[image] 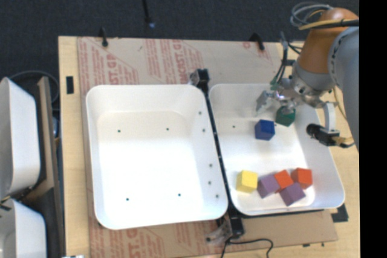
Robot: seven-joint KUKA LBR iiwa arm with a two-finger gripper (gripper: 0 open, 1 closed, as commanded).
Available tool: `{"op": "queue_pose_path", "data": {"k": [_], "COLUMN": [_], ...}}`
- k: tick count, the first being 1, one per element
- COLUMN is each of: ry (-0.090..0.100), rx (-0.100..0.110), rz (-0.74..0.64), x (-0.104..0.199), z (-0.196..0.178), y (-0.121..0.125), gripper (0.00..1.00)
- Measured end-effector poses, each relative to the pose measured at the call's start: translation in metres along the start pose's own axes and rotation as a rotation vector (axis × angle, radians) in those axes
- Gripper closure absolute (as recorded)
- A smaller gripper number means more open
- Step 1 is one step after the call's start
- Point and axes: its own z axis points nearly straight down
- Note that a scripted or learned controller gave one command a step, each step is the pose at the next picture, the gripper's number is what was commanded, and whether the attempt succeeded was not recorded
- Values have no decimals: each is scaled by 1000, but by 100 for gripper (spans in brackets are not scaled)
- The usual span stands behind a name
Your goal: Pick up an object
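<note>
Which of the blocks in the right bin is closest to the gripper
The green block, right at the gripper. The blue block sits just below it; the others cluster along the bin's near edge.

Left bin open floor, right bin blocks crowding near edge

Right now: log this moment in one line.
arm: over right bin | gripper: at green block, grasp unclear | blue block: beside | five blocks: front of bin

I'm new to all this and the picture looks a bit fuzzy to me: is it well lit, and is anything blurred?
Camera view: lighting is even and soft, shadows faint; the white bins look bright without hard glare. The whole frame is slightly soft, and the gripper is the least distinct part.
</note>
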Motion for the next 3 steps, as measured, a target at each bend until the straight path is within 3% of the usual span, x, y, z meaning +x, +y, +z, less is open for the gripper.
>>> {"op": "queue_pose_path", "data": {"k": [1,2,3], "ry": [3,1,2], "rx": [10,6,8], "rz": [1,-1,1], "x": [34,53,84], "z": [22,21,21], "y": [-66,-11,-60], "gripper": [0,0,0]}}
